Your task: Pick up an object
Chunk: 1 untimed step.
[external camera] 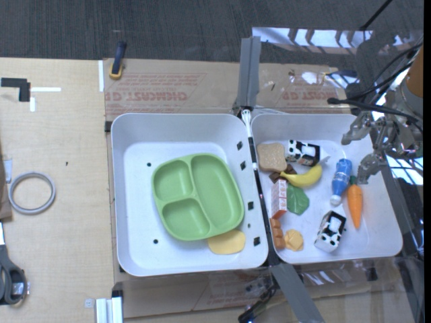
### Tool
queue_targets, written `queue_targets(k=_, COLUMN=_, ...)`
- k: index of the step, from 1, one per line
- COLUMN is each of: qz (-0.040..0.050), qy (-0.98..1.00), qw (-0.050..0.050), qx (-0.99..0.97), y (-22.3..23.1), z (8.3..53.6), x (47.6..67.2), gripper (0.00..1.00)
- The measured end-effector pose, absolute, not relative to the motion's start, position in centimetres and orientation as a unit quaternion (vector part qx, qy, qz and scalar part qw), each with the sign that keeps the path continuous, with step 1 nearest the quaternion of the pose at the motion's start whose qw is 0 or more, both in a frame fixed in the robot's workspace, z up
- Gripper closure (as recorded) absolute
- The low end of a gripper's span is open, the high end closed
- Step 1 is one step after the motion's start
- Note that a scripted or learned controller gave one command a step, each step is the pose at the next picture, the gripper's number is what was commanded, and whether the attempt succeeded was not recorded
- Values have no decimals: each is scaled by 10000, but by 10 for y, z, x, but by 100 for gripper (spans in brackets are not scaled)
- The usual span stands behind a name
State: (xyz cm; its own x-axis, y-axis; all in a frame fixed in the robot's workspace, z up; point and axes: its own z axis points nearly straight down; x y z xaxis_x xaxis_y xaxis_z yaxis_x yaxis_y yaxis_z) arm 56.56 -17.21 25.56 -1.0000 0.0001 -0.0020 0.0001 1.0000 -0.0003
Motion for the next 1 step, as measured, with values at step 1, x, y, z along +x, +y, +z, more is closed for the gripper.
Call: queue_targets(k=1, qz=-25, qy=9996, qw=98, qx=-280, y=-146, z=111, x=518, gripper=0)
